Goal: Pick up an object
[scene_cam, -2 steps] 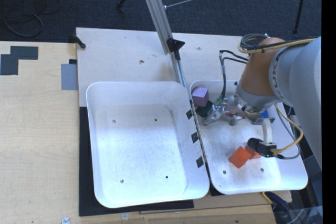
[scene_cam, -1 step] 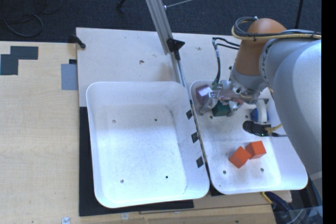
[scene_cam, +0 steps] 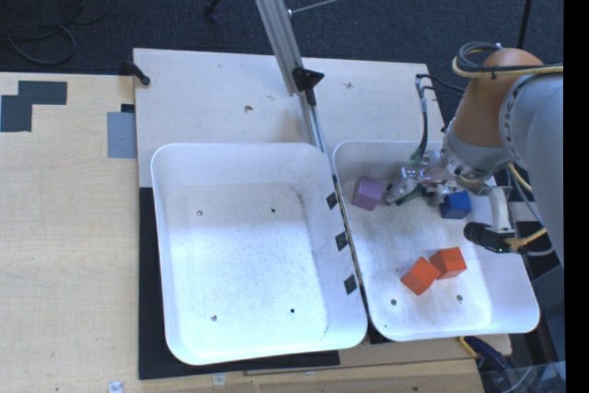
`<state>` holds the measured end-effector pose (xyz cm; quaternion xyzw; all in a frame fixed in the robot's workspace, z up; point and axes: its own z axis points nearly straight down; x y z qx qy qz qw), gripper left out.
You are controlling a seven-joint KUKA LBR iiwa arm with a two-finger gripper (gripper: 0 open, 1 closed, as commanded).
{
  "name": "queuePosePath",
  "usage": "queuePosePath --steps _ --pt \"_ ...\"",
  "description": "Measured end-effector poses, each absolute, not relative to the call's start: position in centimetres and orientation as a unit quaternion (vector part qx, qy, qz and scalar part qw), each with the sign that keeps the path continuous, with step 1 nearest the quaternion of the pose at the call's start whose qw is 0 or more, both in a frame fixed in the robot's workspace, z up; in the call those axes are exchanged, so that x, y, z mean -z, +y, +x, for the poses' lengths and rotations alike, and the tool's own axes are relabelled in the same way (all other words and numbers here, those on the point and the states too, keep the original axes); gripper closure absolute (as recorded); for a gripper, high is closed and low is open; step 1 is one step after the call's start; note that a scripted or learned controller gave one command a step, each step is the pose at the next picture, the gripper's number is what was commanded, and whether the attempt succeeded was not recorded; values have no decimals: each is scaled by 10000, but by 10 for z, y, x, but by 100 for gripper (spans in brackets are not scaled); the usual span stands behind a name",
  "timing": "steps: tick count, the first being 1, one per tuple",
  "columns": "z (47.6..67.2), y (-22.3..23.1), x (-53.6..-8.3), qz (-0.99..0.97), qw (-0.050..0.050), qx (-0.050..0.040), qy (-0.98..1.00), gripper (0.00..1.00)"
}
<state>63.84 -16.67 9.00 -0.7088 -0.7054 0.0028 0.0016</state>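
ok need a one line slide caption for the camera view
Robot arm's gripper low in the right bin, between a purple block and a blue block; two orange blocks nearby.

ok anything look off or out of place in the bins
Nothing stands out. The purple block, blue block and two orange blocks all lie inside the right bin, the orange pair touching at a slant. The gripper sits low between the purple and blue blocks. Nothing looks spilled or damaged.
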Motion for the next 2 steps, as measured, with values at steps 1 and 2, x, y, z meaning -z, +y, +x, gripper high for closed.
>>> queuePosePath --steps 1,2 --pt "653 -128 -89 -7115 111 -101 -7025 0" --pt "652 -127 -98 -7097 123 -137 -7043 100"
